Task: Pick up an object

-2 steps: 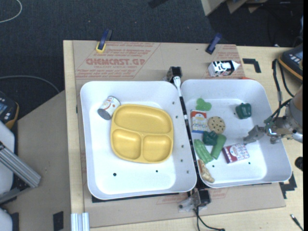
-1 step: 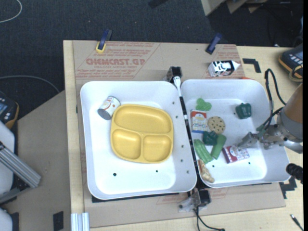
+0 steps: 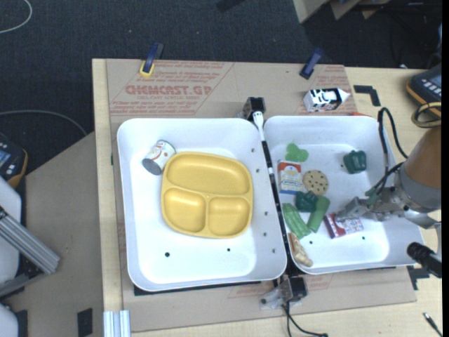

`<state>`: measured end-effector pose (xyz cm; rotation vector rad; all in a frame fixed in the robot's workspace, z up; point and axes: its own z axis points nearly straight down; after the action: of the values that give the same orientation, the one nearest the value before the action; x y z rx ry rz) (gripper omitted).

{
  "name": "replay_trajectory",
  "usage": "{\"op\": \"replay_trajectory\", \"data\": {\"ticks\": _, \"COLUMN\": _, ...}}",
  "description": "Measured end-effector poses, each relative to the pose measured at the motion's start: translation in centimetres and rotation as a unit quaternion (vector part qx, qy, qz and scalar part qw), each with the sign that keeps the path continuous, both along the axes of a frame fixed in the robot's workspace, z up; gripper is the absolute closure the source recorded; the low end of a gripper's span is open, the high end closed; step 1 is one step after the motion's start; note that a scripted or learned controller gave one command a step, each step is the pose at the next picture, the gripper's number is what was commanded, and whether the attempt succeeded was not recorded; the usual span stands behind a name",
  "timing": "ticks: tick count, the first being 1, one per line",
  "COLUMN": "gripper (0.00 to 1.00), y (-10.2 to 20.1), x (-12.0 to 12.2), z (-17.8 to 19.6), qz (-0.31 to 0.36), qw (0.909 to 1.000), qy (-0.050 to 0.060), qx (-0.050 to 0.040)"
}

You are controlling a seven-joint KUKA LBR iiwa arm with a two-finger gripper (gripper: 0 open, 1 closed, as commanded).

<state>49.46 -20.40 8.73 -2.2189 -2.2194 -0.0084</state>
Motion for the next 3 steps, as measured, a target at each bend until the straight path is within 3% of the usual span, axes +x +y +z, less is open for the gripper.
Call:
{"op": "replay_trajectory", "data": {"ticks": 1, "gripper": 1.0, "y": -0.1, "x": 0.2, "z": 1.4, "qz": 0.0, "qw": 1.0, "qy": -0.005, "qx": -0.002}}
{"op": "replay_trajectory", "data": {"ticks": 3, "gripper": 1.0, "y": -0.1, "x": 0.8, "z": 12.0, "qz": 0.001, "qw": 1.0, "qy": -0.004, "qx": -0.0052}}
